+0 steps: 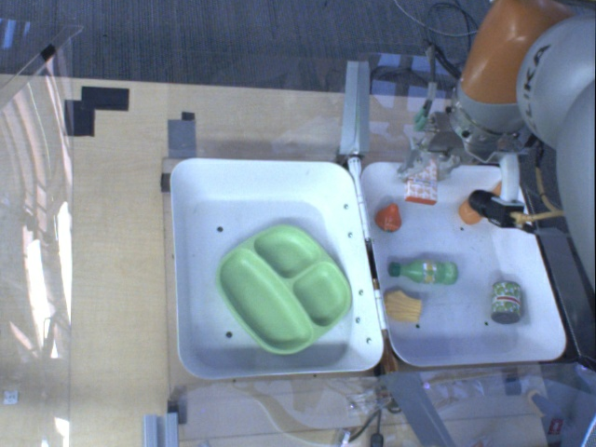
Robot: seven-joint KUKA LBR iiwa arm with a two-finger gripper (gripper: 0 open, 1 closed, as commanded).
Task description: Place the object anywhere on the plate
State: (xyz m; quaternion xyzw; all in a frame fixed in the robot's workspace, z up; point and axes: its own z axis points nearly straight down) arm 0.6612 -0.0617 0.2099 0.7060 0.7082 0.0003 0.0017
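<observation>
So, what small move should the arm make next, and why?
Probably lift straight up a little before travelling left. The gripper sits at the far edge of the right white bin, seemingly with a small orange-and-white packet hanging below it, though the grip is unclear. The green three-compartment plastic plate lies in the left white bin, so the packet must clear the dividing rims.

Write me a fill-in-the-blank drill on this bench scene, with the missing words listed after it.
1. The green plate has ___ compartments.
2. The plate lies in the ___ bin.
3. The small bottle in the right bin lies on its ___.
4. The can stands near the right bin's ___ wall.

Missing words: three; left; side; right
</observation>
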